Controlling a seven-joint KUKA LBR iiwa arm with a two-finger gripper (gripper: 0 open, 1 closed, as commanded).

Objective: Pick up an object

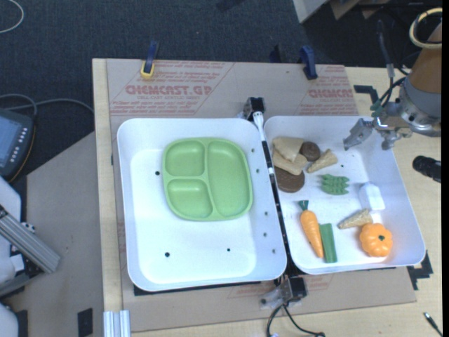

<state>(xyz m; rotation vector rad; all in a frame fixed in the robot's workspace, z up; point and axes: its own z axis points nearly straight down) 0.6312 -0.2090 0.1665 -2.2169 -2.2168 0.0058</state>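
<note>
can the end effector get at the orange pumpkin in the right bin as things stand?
Probably yes. The pumpkin sits near the bin's front corner with open space above it; the end effector hovers over the far end of the same bin.

A robotics lab: clamped board [224, 90], two white bins [133, 188], loose cables [14, 12]

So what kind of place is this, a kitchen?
Probably not a kitchen, more likely a robot lab. A grey arm's end effector hangs over a white bin of toy food like a carrot and pumpkin, on a clamped board with cables.
</note>
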